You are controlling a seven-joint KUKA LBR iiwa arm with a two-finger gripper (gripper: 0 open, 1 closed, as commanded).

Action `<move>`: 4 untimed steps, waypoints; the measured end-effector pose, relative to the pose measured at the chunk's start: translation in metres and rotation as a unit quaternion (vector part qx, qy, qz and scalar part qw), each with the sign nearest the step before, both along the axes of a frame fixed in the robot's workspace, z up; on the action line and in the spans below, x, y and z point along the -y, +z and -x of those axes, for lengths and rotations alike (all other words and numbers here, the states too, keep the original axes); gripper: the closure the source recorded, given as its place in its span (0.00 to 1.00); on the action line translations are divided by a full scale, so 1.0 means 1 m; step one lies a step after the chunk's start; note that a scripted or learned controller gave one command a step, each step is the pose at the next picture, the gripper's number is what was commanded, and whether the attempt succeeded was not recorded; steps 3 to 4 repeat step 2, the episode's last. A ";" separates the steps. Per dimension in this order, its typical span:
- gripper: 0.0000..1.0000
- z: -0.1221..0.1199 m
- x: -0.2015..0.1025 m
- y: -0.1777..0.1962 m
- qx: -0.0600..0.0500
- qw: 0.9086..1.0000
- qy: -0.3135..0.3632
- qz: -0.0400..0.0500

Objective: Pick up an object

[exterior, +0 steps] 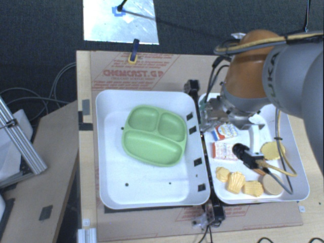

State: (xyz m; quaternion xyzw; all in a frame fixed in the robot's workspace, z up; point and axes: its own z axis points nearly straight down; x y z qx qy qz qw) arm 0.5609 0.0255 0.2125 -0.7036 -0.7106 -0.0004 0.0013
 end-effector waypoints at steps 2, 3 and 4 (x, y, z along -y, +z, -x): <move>1.00 0.004 0.002 0.006 0.001 1.000 -0.004 0.001; 1.00 0.004 0.002 0.006 0.001 1.000 -0.004 0.001; 1.00 0.004 0.002 0.006 0.001 1.000 -0.004 0.001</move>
